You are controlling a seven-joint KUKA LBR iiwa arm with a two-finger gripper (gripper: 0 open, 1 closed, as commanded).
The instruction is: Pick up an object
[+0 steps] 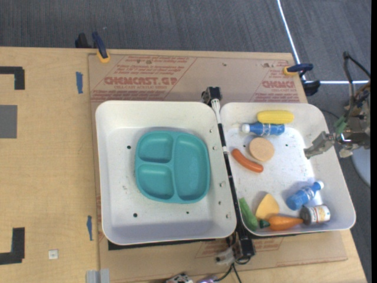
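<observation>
Grey pincer (pixel 315 146), its spread unreadable, hovered at the right bin's (pixel 330 128) right wall; it ought to descend over the lone tan disc (pixel 261 150) left of it.

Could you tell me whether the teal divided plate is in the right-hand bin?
No, the teal divided plate lies in the left bin, apart from the toy food.

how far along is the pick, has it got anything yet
Nothing looks picked yet. The gripper sits at the right bin's right rim with nothing visible between its fingers. The toys lie in that bin: corn, hot dog, cookie, cheese, carrot and bottles. The teal tray sits in the left bin. Reaching in, closing on an item and lifting are all left.
</observation>
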